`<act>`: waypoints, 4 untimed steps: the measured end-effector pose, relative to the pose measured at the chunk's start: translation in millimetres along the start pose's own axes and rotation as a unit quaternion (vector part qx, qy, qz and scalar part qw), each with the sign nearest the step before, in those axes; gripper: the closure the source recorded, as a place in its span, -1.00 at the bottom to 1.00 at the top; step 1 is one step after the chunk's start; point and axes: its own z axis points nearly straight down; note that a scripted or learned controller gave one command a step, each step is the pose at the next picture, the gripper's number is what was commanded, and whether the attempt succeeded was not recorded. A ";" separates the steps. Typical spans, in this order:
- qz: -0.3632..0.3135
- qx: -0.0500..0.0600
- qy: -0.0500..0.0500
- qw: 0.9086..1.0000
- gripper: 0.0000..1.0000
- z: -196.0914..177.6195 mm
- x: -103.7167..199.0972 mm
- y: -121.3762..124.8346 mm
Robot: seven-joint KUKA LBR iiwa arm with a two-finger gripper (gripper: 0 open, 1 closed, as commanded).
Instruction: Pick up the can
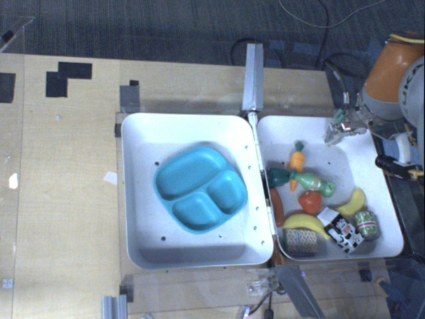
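The arm (398, 78) comes in at the upper right, cut off by the frame's edge, with its gripper (342, 130) over the far corner of the right bin (388, 244); the fingers are too small and blurred to tell whether they are apart or together. The can (366, 224) sits near that bin's front right corner, just beside a banana (350, 202) and a black-and-white carton (342, 232). The left bin (136, 244) holds a blue divided tray (199, 188).
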 end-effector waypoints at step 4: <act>0.095 0.001 0.000 0.996 1.00 -0.1 -4.6 -1.6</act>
